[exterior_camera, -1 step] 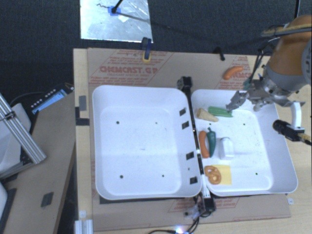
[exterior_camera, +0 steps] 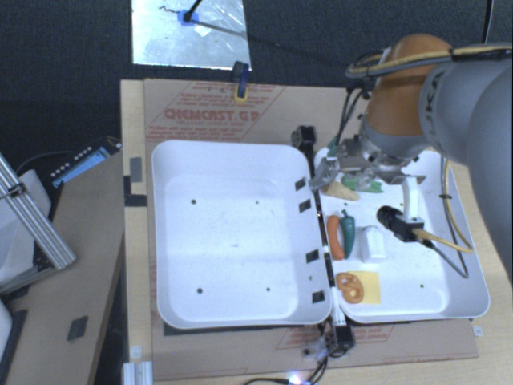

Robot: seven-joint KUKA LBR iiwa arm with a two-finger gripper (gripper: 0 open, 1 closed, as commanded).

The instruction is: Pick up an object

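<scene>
My gripper [exterior_camera: 341, 171] is down over the right bin [exterior_camera: 457, 295], by a pale yellowish piece [exterior_camera: 343, 190]. Whether it's apart or clamped, I can't tell. No pick confirmed yet; lifting remains.

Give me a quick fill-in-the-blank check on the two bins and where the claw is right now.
1. The green pepper lies in the ____ bin.
2. Right beside the pepper lies an ____ carrot.
3. The pretzel rests on a ____ square.
4. The claw hangs over the right bin's ____ end.

Missing words: right; orange; yellow; far
</scene>
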